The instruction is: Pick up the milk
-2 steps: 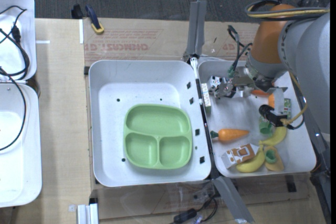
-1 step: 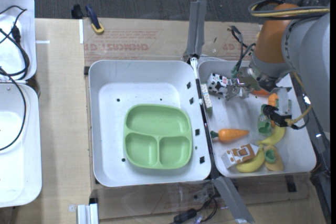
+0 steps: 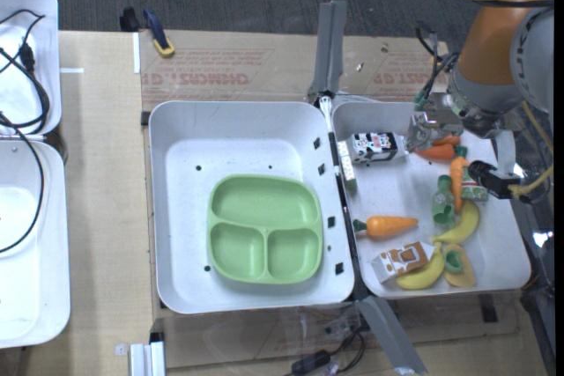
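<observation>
We start at the left bin [image 3: 167, 189], which holds a green plate [image 3: 264, 229] with three compartments, lying flat near the middle; we read it as a likely drop-off spot, though the task only asks for a pick. A grey divider [image 3: 330, 48] rises between the two bins at the far edge. Crossing into the right bin [image 3: 388, 114], we find the milk [image 3: 374, 146] first: a small black-and-white carton lying on its side near the far left corner, just beside the bin wall and apart from the other items. That free space around it should, in our judgement, make it easier to reach than the crowded pieces. Nearer to us lies a carrot [image 3: 389, 226], and at the near edge a brown-and-white carton [image 3: 404, 261] touches a banana [image 3: 421, 275]. A second banana [image 3: 461, 224] lies further right among small green pieces, with another carrot [image 3: 457, 174] standing close by. The gripper [image 3: 425, 135] hangs over the far part of this bin, just right of the milk, next to an orange item [image 3: 438, 151]. We cannot tell whether it is released or clenched, as the wrist and cables hide that part, and we see nothing held. The milk rests on the bin floor, so we judge the pick not yet made; a short shift left seems needed.
</observation>
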You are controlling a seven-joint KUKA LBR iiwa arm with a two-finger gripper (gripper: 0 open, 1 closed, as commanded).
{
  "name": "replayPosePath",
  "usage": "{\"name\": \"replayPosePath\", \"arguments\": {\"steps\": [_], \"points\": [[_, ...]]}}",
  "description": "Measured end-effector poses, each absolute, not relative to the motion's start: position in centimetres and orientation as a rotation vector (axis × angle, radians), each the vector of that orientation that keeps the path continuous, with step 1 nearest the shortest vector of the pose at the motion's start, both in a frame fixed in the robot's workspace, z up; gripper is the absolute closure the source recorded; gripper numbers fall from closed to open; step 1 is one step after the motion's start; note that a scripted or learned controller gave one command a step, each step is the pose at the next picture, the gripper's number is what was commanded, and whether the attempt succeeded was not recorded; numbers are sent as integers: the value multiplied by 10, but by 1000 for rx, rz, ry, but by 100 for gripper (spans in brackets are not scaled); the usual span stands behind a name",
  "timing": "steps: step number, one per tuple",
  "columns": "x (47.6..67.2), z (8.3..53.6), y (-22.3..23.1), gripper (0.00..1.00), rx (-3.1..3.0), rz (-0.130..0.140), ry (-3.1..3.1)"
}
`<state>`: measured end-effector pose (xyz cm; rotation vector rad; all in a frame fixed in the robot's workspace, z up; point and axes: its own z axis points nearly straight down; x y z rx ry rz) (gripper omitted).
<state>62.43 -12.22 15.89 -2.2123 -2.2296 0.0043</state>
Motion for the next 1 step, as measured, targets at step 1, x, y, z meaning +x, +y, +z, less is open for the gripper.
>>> {"name": "replayPosePath", "arguments": {"steps": [1], "points": [[587,138,-160,100,-2258,7,-2180]]}}
